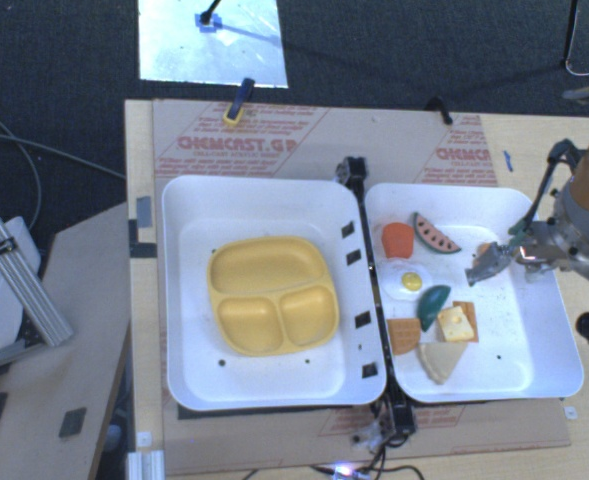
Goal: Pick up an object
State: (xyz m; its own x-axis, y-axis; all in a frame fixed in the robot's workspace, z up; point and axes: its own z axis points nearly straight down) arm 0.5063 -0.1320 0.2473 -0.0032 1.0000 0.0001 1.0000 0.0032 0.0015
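Observation:
Several toy foods lie in the right bin point(544, 363): a red-orange block point(398, 239), a watermelon slice point(436, 234), a fried egg point(409, 282), a teal piece point(434, 304), a cheese toast point(457, 323), a brown cracker point(404, 335) and a beige wedge point(439, 361). My gripper point(488, 263) reaches in from the right and hangs over the bin's bare floor. It is to the right of the watermelon slice and above the cheese toast in the picture. I see nothing held in it.
The left bin point(189, 358) holds a yellow divided plate point(272, 293). A black divider with clips point(366, 268) runs between the two bins. The arm's grey body point(584, 223) covers the right bin's right rim. Cardboard lies under both bins.

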